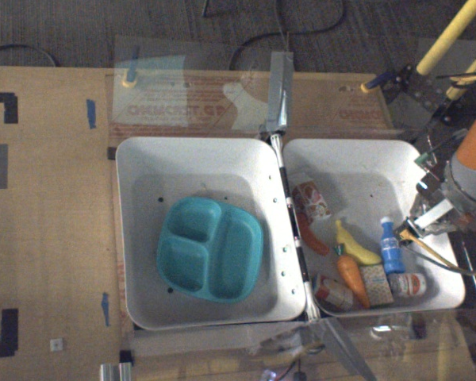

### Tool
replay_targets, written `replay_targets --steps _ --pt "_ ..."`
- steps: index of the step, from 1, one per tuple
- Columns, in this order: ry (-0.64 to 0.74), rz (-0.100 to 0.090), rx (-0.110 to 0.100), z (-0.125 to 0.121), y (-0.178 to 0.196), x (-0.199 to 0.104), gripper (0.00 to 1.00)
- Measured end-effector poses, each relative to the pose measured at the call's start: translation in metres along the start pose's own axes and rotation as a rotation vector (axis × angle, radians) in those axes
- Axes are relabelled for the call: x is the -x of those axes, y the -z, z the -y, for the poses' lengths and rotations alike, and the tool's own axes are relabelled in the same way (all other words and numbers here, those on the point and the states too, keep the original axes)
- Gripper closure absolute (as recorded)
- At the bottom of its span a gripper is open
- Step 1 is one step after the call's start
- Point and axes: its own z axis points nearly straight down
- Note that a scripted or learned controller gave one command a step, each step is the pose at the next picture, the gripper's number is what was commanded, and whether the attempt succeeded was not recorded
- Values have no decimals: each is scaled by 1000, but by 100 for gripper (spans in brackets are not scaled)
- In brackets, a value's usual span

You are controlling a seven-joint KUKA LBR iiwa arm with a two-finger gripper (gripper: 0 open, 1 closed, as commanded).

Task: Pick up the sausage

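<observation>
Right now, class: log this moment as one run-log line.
task: pick up sausage | sausage: right bin, left side, beside banana | gripper: right edge, apart from sausage | status: not picked

We look down on a tan wooden bench (pixel 47 236) marked with blue tape strips (pixel 90 113) and black corner marks (pixel 3 106) — beyond it, dark grey carpet (pixel 103 10) crossed by looping black cables (pixel 301 6).

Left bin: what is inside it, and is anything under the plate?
The left bin holds one teal divided plate, lying flat on the bin floor with its three compartments bare. Whatever might lie beneath the plate is covered, so that cannot be told.
</observation>
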Motion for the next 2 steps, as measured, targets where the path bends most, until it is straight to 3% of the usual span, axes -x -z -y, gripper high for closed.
replay_targets --steps 1,2 --pt "-286 -31 -1 -9 -57 -9 100" --pt "172 -19 -11 -16 -62 -13 100"
